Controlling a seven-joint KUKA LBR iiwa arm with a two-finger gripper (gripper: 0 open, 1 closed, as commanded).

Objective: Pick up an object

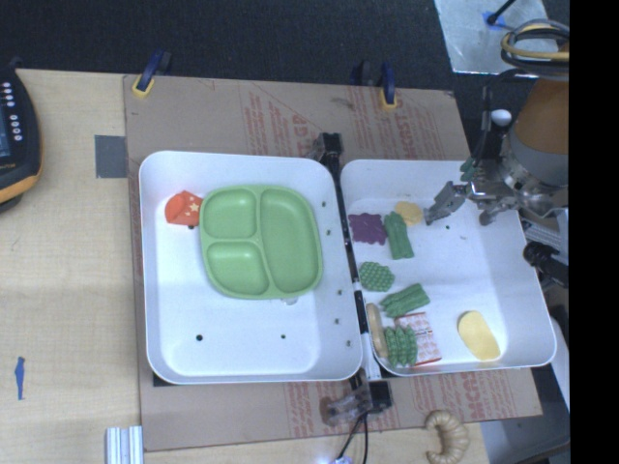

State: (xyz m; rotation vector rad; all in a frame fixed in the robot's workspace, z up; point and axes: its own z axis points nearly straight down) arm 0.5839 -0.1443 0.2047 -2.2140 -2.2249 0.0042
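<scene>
So the gripper (466,204) is hanging over the upper part of the right bin (513,259), coming in from the right side, fingers spread apart with nothing between them. One finger (445,204) points down-left toward the small yellow piece (409,212) near the bin's top, the other sits further right. The pickable stuff is all in that right bin, mostly crowded along its left wall: a purple lump (366,227) just beside a dark green oblong piece (397,236), then a bumpy green round thing (375,276) below those, a green ridged piece (405,300) under that, and at the bottom a green corn-like item (400,345) lying on a small red-and-white packet (422,340), with a tan stick (373,329) right along the wall. A yellow oval (478,334) sits by itself toward the lower right, well apart from the rest. The left bin (174,327) has a green divided plate (261,241) with three compartments, and a red-orange toy (183,208) touching its upper-left edge. Both bins sit on a cardboard sheet (242,114) with faint red print on it, way too washed out to read. The packet's print is too small to make out too.
</scene>
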